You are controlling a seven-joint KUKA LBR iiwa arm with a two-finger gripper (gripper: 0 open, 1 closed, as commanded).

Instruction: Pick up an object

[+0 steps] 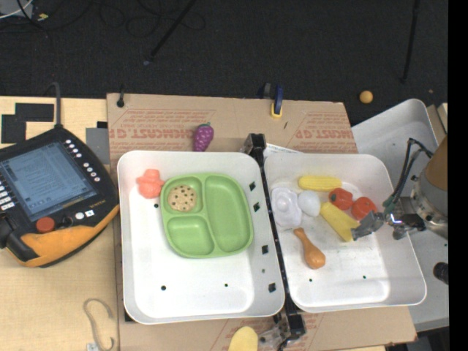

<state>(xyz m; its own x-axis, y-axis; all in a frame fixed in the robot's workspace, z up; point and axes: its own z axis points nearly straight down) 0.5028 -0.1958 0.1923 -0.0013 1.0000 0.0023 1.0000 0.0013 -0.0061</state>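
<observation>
Cardboard-covered bench bears two white bins; right bin (365,287) holds toy food; gripper (368,225) at 3 o'clock edge, beside yellow piece (338,220); whether clenched or released, cannot tell; advice: centre over yellow piece, descend straight, avoid red tomato (363,207).

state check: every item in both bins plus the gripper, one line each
gripper: low in right bin, by the yellow piece
green divided tray: flat, left bin
cookie: in tray's upper-left compartment
pink toy: left bin, beside tray
yellow corn-like piece: lying, right bin
drumstick: lying, right bin
red pieces: right bin, near gripper
purple grapes: outside bins, on cardboard
</observation>
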